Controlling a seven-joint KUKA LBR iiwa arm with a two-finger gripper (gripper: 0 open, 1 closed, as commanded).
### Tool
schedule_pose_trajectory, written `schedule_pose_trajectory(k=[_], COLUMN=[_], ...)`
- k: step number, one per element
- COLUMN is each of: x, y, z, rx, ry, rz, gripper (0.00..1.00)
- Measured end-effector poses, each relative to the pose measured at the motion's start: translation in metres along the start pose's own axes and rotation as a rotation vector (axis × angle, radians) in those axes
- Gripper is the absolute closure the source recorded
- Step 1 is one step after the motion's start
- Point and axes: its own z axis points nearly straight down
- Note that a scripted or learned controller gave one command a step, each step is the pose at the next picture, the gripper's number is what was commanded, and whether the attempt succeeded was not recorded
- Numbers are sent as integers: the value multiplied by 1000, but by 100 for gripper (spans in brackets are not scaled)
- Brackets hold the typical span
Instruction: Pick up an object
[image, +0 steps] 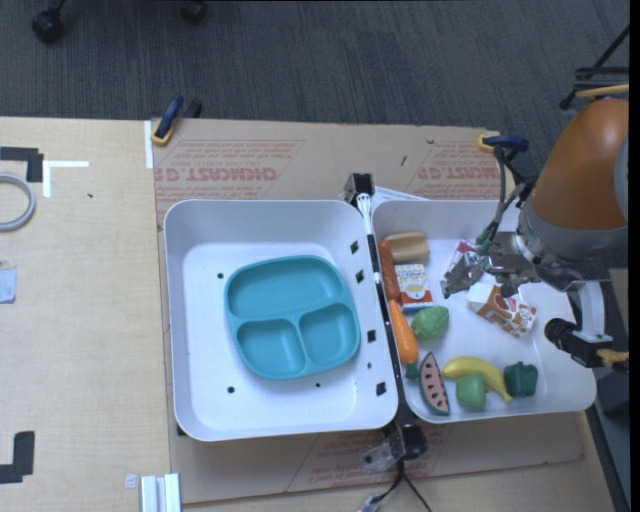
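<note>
The arm (585, 185), grey with an orange band, reaches in from 3 o'clock over the right bin (575, 400). Its hand (470, 272) hangs above the upper middle of that bin; how its fingers stand cannot be told, and nothing is seen held between them.

Just at 4 o'clock of the hand lies a brown and white packet (508, 312). At 9 o'clock of the hand sit a bread loaf (405, 245) and a small carton (413, 283), with a carrot (402, 335) along the bin's left wall. Near the middle is a green lettuce (431, 322). Along the 6 o'clock edge lie a watermelon slice (433, 383), a banana (478, 370), a green pear (470, 393) and a green pepper (521, 379).

The left bin (190, 330) holds a teal divided tray (292, 316). Both bins rest on the cardboard-covered bench (230, 165).
</note>
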Motion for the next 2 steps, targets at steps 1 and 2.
schedule_pose_trajectory(k=[1,2], x=[-46,-66], y=[-8,26], z=[91,105], rx=[-1,-1], ry=[0,1], rz=[2,1], gripper=[0,0])
